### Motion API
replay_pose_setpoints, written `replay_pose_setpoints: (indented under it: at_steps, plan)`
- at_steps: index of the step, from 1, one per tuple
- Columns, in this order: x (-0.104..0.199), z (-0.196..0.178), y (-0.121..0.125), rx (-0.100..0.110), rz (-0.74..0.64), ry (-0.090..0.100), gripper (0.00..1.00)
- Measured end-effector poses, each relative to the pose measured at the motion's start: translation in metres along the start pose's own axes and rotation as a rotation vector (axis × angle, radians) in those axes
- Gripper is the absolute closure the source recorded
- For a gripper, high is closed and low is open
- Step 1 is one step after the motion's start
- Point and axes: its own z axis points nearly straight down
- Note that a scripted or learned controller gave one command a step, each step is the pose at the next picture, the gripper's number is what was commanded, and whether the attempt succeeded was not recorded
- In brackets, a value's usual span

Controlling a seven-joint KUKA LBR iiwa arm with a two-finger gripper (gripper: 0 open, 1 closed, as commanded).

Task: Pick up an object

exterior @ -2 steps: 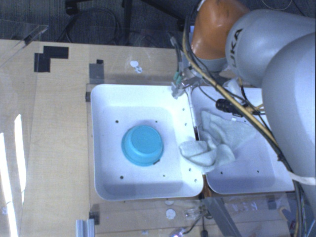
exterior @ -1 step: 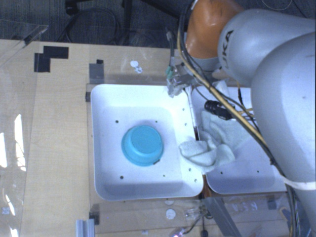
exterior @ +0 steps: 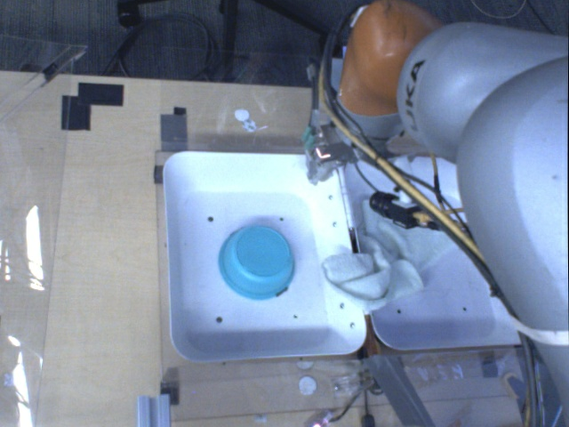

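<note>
Round light-blue plastic bowl (exterior: 257,261) sitting mouth-down, or so it seems, in the middle of the left shallow white bin (exterior: 191,327), lower centre-left of the frame, apart from every wall. Further right, crumpled white cloth (exterior: 372,274) draped over the ridge where the two bins meet, one fold in the left bin, the bulk in the right white bin (exterior: 444,327). Above that, toward centre-right, the tool (exterior: 354,238) dropping down beside the cloth, near its upper edge; dark slender tip just visible against the white, mostly masked by cables and the wrist housing. Cannot tell how far apart the tool's ends stand, nor whether anything is caught there. Nothing clearly lifted off either bin floor.

Big grey arm (exterior: 498,123) filling the upper right, orange band (exterior: 378,56) above the wrist, black and yellow cables trailing down past the cloth. Pale wooden tabletop (exterior: 98,265) around the bins, black tape marks in the upper left.

Step in hand, by the look of it: descent for a grab, aimed at the cloth on the ridge rather than the bowl. Next move calls for closing on a raised fold, not the bin rim, then a straight lift to check that the fabric comes along. Risk: pinching the divider or thin air.
</note>
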Motion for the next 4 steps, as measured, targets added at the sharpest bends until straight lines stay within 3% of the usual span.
replay_pose_setpoints:
  at_steps: [1,2,3,4]
  plan:
    - [-0.046,-0.001,-0.073,-0.001,-0.029,-0.001,1.00]
    - [-0.071,0.000,-0.016,-0.002,0.008,-0.002,1.00]
    - [-0.090,-0.001,-0.009,-0.004,0.047,-0.002,1.00]
    - [-0.060,-0.001,-0.045,-0.002,-0.338,-0.001,1.00]
